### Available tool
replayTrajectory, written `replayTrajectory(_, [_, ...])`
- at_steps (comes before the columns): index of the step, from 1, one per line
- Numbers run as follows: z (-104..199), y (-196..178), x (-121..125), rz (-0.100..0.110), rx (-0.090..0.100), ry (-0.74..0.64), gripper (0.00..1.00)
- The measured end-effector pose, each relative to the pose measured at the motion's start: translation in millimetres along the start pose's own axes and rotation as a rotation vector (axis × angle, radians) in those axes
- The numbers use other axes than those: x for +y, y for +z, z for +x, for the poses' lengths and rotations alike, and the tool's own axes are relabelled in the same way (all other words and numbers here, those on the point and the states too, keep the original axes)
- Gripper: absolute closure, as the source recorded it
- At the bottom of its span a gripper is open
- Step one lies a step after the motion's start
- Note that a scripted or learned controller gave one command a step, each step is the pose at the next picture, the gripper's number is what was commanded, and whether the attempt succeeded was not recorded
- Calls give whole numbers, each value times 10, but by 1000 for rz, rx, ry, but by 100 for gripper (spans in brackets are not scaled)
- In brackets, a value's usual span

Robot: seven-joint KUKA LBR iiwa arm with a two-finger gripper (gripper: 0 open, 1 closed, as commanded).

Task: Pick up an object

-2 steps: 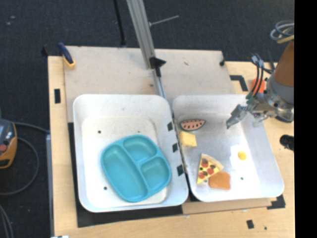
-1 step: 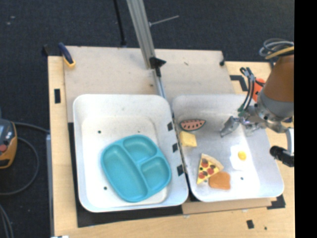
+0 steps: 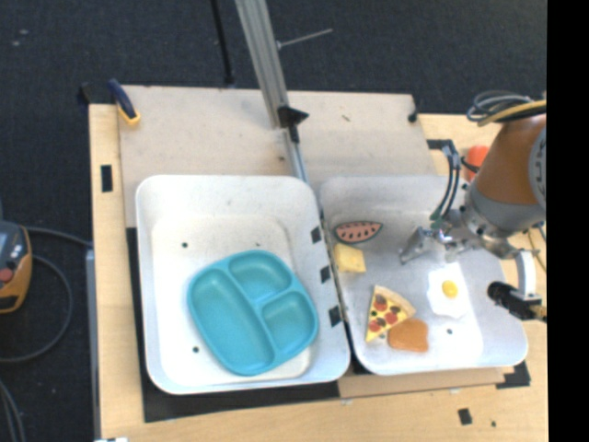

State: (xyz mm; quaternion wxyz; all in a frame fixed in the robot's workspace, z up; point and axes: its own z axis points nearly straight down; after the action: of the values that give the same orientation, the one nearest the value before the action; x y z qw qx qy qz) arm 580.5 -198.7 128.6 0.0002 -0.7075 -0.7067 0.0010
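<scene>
The right bin [image 3: 405, 196] holds several toy foods. A watermelon slice [image 3: 358, 232] lies near its left wall, with a yellow cheese piece [image 3: 350, 261] just below it. A pizza slice [image 3: 386, 312] and an orange piece [image 3: 409, 337] lie toward the front, and a fried egg [image 3: 448, 292] rests to their right. My gripper [image 3: 421, 244] hangs over the middle of this bin, above and left of the egg, pointing left. Nothing shows between its fingers.
The left bin [image 3: 166, 201] holds a blue divided plate [image 3: 253, 312]. A metal pole [image 3: 267, 63] rises from the back of the bench between the bins. The arm's orange band [image 3: 508, 164] sits over the right bin's right edge.
</scene>
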Motion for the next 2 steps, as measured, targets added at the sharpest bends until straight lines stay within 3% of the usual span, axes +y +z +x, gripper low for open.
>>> replayTrajectory(1, [-17,-140,13,-6,-2,3,100])
replayTrajectory(2, [-54,-582,-2,-8,-2,3,100])
